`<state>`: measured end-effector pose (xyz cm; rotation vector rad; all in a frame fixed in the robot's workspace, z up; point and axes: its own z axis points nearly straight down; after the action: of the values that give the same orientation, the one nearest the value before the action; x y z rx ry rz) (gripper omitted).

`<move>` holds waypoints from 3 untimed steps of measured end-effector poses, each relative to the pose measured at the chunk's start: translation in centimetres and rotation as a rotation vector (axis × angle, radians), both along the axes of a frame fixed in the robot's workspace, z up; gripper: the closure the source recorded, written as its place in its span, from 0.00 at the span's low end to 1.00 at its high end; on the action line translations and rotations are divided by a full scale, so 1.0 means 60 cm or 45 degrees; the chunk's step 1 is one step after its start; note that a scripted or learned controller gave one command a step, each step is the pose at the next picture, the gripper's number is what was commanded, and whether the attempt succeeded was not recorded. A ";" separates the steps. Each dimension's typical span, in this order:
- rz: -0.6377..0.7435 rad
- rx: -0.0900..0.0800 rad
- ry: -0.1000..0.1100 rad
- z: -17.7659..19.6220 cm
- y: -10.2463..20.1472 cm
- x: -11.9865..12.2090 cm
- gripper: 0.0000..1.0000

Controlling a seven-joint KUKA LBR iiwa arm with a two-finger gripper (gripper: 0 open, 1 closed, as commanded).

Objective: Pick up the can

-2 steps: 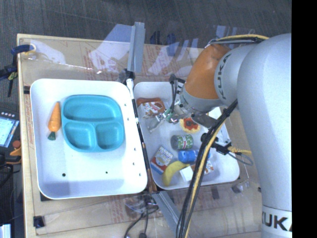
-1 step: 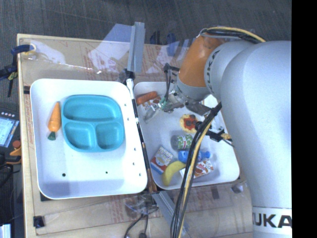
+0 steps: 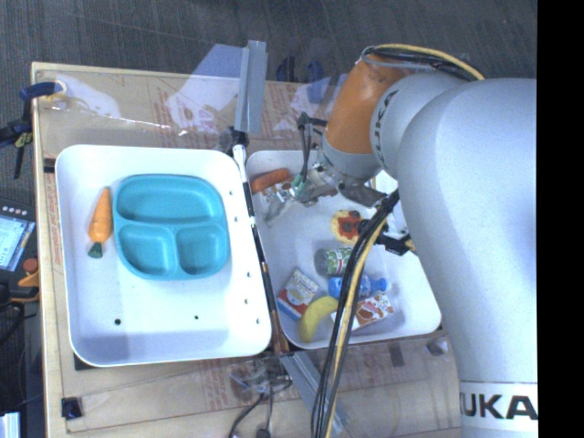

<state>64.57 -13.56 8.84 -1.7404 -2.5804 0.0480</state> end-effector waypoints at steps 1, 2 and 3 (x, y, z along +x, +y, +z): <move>-0.028 0.011 -0.048 0.003 -0.072 0.017 0.00; 0.457 0.019 -0.051 0.237 -0.115 0.012 0.00; 0.352 0.021 -0.045 0.086 -0.059 -0.068 0.00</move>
<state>60.50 -17.11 14.02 -1.3796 -2.8180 0.0017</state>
